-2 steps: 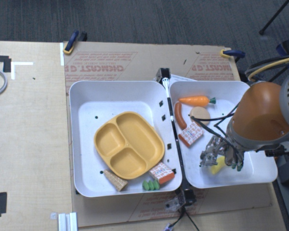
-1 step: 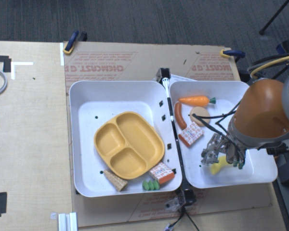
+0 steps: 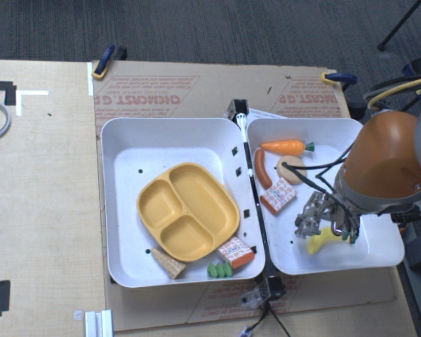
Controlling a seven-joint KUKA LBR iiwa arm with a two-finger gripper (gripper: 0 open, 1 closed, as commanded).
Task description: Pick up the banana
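- The gripper [image 3: 328,225] hangs low in the right bin [image 3: 379,255], directly over the banana [image 3: 321,241].
- Whether it is gripping the banana cannot be told.
- A carrot [image 3: 285,147] lies near the bin's far wall.

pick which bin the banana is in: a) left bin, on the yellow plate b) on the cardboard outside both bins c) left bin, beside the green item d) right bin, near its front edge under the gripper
d: the banana lies in the right bin near its front edge, just below the gripper, while the yellow plate sits in the left bin.
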